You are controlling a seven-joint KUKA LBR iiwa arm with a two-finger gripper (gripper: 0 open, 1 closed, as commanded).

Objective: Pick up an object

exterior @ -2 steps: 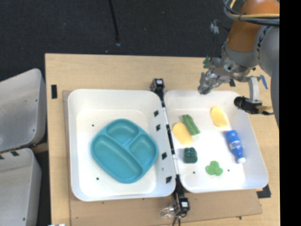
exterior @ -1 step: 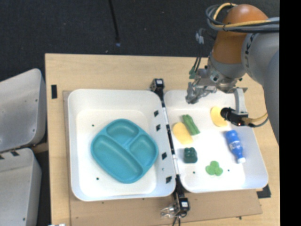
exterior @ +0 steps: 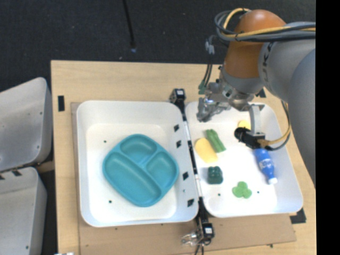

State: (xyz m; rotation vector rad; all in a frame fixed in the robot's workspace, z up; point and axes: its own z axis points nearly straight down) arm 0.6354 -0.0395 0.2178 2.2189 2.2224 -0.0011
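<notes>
— Which toy will it grab?
— Maybe the green block [exterior: 215, 141], near the right bin's [exterior: 287, 195] left edge. The yellow lemon [exterior: 205, 150] touches it, so it could get bumped or grabbed too.
— And the gripper [exterior: 204, 112]?
— Just above the block, toward the back corner. I can't tell how its grip stands.

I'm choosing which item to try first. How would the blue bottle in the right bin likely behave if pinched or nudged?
The blue bottle lies on its side, so its round body would probably roll if nudged sideways. It looks like smooth plastic, so it may slip in a pinch. It seems small and likely light.
</notes>
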